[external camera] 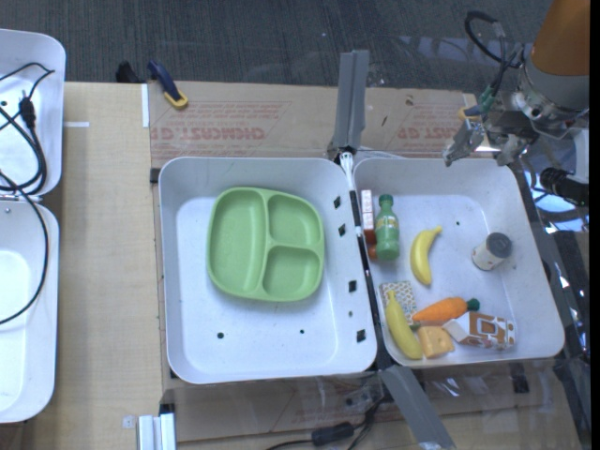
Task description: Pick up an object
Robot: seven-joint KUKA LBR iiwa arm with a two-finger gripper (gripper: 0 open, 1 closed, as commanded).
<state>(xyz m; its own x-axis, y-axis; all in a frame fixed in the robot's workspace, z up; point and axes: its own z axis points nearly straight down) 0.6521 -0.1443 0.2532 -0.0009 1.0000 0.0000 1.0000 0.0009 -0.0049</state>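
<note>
Green is the divided plate (266, 244), lying flat in the left white bin (187, 336) on the worktop (103, 251); every other place below is given from that plate. To its right, past the wall where the two bins meet, the right white bin (506, 204) holds the loose things. Nearest the plate stands a small green bottle (386, 227) with a dark cap, and just beside it, hard against the dividing wall, a slim red and white carton (367, 216). Farther right lies a yellow banana (425, 254), curved and apart from the bottle. Farther still sits a small grey cylinder (492, 250) on its side. Below and right of the plate is a cluster near the bin's front wall: a second banana (402, 327), an orange carrot (440, 310) with a green tip, a yellow block (435, 342) and a small printed carton (489, 330), all close or touching. The end effector (487, 141) hangs up and far right of the plate, over the back rim of the right bin, with nothing between its fingers; whether they are spread or closed I cannot tell.
</note>
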